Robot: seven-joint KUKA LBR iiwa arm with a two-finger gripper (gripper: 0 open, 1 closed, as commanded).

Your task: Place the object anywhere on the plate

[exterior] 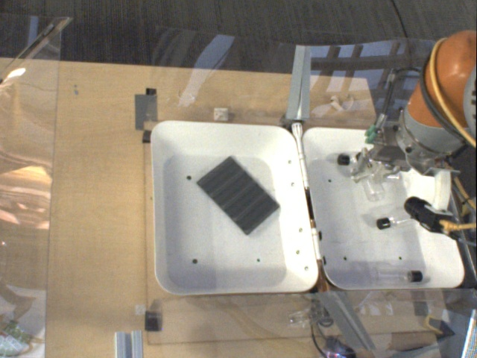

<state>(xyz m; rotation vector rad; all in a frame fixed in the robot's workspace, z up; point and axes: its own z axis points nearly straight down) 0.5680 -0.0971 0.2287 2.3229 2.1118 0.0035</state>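
The plate (238, 195) is a dark grey ribbed square lying at a slant in the middle of the left bin (168, 274). My gripper (370, 176) hangs over the upper middle of the right bin (447, 274), well right of the plate. A small black-tipped piece (383, 222) lies on the bin floor just below the gripper. Another (343, 158) sits to its left, and a third (414, 277) rests near the bin's front edge. I cannot make out anything held in the gripper.
The raised rims where the two bins meet (305, 207) run between gripper and plate. A metal bracket (299, 84) stands behind that joint. The grey and orange arm (447, 88) and a black cable fitting (425, 213) cover the right bin's right side.
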